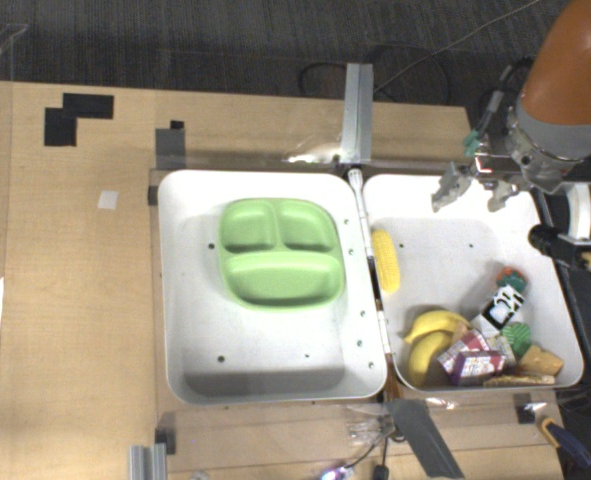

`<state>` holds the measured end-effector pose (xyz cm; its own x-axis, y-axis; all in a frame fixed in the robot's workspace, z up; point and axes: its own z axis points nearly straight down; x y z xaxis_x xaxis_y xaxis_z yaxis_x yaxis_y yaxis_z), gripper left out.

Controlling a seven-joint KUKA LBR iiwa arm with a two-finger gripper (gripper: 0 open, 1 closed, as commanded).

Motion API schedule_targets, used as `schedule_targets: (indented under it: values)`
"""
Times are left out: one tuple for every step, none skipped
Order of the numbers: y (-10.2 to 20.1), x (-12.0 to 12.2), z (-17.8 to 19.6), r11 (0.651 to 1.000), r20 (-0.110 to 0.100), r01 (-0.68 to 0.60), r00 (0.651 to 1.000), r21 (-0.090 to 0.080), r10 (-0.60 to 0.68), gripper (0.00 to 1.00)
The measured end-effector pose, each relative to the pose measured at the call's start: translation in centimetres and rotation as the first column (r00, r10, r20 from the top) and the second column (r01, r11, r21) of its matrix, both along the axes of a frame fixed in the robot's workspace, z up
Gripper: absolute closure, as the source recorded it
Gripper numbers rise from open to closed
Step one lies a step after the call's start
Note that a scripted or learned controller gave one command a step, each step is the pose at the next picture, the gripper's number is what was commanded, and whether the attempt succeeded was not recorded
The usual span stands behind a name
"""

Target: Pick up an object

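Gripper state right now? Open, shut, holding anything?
Gripper: open, jaws spread apart with nothing between them, above the far end of the right bin.

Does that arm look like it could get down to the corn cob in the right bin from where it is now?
Probably yes. The gripper hangs over the far side of the right bin, fingers spread and holding nothing. The corn cob lies alone by the bin's left wall, nothing on top, though that wall may crowd one finger.

yellow corn cob [385, 259] lengthwise against right bin's [445, 243] left wall
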<state>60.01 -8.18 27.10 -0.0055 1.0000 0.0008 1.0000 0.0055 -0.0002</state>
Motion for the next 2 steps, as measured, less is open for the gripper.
schedule_targets:
  values:
    - [0.9,-0.5,4.1,0.998,0.003,0.063,0.998,0.0,-0.063,0.0]
    - [0.1,0.8,-4.3,0.989,0.0,0.147,0.989,0.0,-0.147,0.0]
